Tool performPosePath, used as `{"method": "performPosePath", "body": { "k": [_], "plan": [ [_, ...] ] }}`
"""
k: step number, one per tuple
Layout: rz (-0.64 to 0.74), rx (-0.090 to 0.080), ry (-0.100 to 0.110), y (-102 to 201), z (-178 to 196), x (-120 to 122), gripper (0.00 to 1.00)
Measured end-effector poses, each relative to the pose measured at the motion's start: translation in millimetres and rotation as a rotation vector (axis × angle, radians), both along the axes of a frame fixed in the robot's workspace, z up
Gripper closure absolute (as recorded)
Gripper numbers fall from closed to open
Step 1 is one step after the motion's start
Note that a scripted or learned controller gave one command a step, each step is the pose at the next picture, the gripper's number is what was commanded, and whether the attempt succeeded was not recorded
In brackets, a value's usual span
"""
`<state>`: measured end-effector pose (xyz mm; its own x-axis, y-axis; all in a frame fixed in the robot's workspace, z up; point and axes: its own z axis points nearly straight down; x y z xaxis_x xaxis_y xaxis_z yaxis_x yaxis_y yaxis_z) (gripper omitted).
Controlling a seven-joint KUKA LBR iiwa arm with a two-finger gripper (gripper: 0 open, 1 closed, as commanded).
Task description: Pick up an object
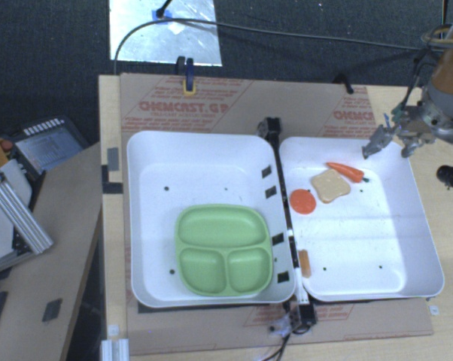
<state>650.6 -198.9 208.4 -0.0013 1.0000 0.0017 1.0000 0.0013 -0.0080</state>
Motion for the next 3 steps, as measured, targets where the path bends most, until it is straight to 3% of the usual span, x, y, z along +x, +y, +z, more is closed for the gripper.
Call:
{"method": "performPosePath", "body": {
  "k": [1, 3],
  "plan": [
    [0.002, -0.002, -0.010, 0, 6, 2, 0.00],
    [0.004, -0.001, -0.006, 15, -98, 5, 0.00]
  ]
}}
